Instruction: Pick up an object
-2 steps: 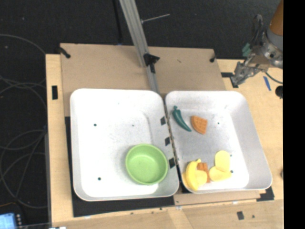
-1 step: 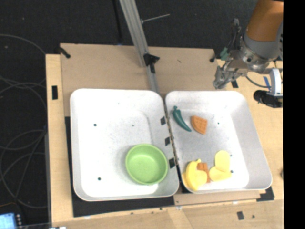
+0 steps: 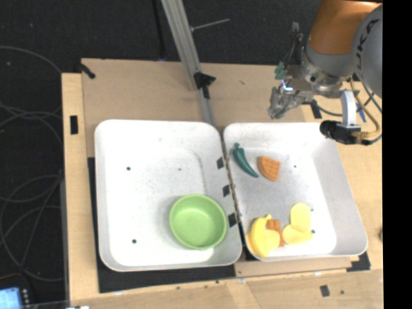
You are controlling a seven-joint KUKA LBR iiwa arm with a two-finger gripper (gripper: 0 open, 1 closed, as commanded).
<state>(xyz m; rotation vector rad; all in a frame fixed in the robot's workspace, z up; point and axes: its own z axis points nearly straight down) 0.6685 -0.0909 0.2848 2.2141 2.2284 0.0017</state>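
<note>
My gripper (image 3: 278,108) hangs above the far rim of the right bin (image 3: 322,172), high over the bench, with nothing visible between its fingers. Below it in that bin lie a green pepper-shaped toy (image 3: 243,159) and an orange wedge (image 3: 270,168) near the far left part. At the near edge of the same bin sit a yellow toy (image 3: 262,235), a small orange piece (image 3: 275,224) and a pale yellow object (image 3: 299,224). A green bowl (image 3: 197,221) stands in the left bin (image 3: 141,172) at its near right corner.
A slanted metal pole (image 3: 187,50) rises from behind the two bins, ending at a black clamp near their shared far corner. The brown bench top (image 3: 129,89) surrounds both bins. Cables lie on the dark floor at left.
</note>
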